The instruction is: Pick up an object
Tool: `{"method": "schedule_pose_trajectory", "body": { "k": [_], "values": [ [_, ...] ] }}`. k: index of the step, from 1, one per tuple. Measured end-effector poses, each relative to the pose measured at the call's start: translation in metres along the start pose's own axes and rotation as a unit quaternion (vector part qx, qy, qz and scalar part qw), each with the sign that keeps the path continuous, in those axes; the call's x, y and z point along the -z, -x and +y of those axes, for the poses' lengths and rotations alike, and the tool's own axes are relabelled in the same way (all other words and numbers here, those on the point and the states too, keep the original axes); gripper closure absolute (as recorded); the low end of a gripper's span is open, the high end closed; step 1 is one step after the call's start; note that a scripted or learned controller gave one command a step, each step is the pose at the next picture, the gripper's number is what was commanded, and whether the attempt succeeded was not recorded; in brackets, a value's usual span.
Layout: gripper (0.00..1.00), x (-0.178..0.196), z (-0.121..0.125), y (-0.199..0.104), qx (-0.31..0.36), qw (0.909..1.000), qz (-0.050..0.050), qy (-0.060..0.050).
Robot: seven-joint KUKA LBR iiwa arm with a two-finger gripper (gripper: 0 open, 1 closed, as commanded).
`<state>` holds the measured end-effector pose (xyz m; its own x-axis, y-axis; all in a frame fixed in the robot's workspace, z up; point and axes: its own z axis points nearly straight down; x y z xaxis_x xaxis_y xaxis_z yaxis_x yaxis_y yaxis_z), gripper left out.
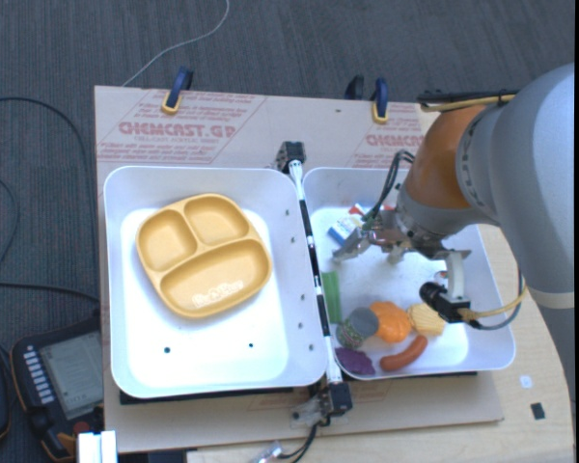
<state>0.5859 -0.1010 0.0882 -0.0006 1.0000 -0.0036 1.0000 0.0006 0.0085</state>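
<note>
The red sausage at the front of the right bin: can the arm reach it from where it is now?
Probably yes. The red sausage lies uncovered by the front wall of the right bin, and the end effector hangs over that bin. The orange piece touching it may crowd the grasp.

Lab — clamped bench (pixel 222 128), cables (pixel 188 37)

Two bins sit side by side mid-frame. The left bin (pixel 125 355) holds a divided plate (pixel 205 255) in its upper part. The right bin (pixel 492 350) holds small items clustered along its lower edge (pixel 391 331), with the gripper (pixel 378 241) above them.
</note>
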Motion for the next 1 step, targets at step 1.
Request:
{"method": "schedule_pose_trajectory", "body": {
  "k": [1],
  "values": [
    [0.0, 0.0003, -0.0389, 0.0219, 0.0, 1.0, 0.0, 0.0]
  ]
}}
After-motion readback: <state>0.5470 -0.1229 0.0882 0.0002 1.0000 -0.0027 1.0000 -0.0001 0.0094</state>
